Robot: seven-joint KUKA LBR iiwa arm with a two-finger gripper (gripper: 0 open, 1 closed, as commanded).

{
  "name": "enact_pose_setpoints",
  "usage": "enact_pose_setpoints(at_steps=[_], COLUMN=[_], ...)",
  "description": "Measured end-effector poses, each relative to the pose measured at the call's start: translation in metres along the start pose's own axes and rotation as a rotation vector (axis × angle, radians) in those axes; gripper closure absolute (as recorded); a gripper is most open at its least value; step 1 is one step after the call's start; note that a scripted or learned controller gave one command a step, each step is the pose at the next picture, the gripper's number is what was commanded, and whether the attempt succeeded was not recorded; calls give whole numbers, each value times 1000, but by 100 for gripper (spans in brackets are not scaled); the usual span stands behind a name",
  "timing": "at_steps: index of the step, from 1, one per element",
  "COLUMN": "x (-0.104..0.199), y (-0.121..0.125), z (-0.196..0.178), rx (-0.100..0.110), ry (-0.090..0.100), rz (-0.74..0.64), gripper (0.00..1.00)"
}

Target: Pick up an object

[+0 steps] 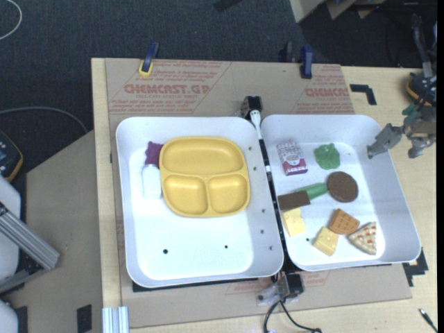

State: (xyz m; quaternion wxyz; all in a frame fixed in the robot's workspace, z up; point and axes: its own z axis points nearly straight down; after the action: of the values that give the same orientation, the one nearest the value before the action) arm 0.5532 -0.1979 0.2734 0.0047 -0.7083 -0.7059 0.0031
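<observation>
So far nothing is being lifted: gripper (386, 142) is hovering at right bin's (406, 207) far edge, grip state indiscernible; pizza slice (364, 238), cookie (342, 186) lying untouched inside.

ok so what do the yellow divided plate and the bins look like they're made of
The yellow plate looks like moulded plastic with a smooth, slightly satin finish: one even colour, rounded compartment walls, soft highlights. The two white bins also seem to be plastic, smooth and semi-glossy, with rolled rims and rounded corners, though thin coated metal can't be ruled out from this view.
</observation>
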Motion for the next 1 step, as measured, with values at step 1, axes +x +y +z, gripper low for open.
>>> enact_pose_setpoints(at_steps=[1], x=[0], y=[2], z=[-7], rx=[-12], ry=[-3], rz=[-3], gripper=[0])
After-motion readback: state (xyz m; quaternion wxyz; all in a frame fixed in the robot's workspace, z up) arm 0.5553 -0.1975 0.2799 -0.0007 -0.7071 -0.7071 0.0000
